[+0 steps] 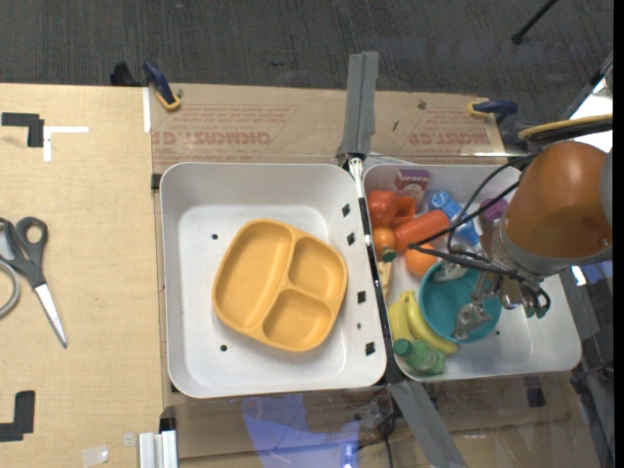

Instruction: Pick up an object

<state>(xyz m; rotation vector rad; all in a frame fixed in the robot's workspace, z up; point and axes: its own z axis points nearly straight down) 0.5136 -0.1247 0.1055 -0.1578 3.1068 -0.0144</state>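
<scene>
Over the right bin (pixel 556 344), the gripper (pixel 475 315) hangs low above a teal bowl (pixel 450 305), its metal fingers pointing down at the bowl's inner wall. Whether those fingers are apart or together cannot be told: cables and the wrist's orange band (pixel 564 203) blur the tip. Nothing is visibly between them, so no object counts as held.

The pile explains the pose. All loose objects crowd the right bin's left half, so the arm reaches across from the right to get at them, and the bowl's rim looks like the easiest edge to pinch.

Counted there: 1 teal bowl, 1 yellow banana (pixel 413 324) touching the bowl's left edge, 1 green item (pixel 421 358) just below the banana, 1 orange carrot-like piece (pixel 419 230), 1 orange ball (pixel 420 259) partly under the bowl's rim, 1 blue item (pixel 444 206) and 1 purple-labelled packet (pixel 412 178) near the back wall.

The left bin (pixel 180 291) holds 1 yellow divided plate (pixel 281 284) with 3 compartments, lying flat and tilted in plan. Outside the bins, 1 pair of scissors (pixel 37 271) lies on the bench (pixel 78 378), well apart from the work.
</scene>
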